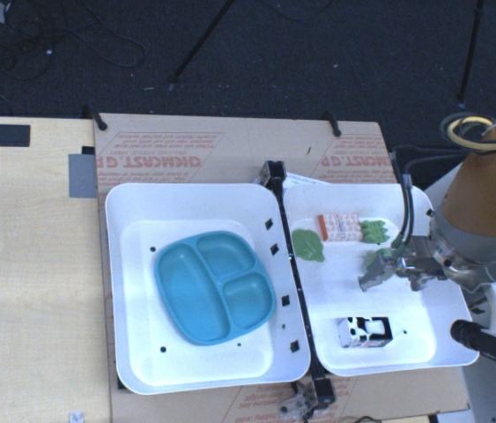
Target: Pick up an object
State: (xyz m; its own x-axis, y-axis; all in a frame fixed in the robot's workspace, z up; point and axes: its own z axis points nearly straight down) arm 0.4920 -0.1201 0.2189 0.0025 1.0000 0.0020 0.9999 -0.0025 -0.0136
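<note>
A grey arm (472,218) with an orange band, cut off at the frame's right, reaches over the right bin (424,346), its bulk hiding that bin's far rim. A blue divided plate (214,285) fills the left bin (133,324). In the right bin lie a red-and-white packet (340,226), a black-and-white carton (365,331), a green leaf-shaped piece (308,245) and a small green toy (374,231). The gripper (380,271) hangs between toy and carton, something green at its tip; whether its fingers grasp anything cannot be told.

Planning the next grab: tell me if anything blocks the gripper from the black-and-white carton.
Nothing visible does. The gripper hangs over the right bin, and the black-and-white carton lies just nearer the camera, bare bin floor between them.
</note>
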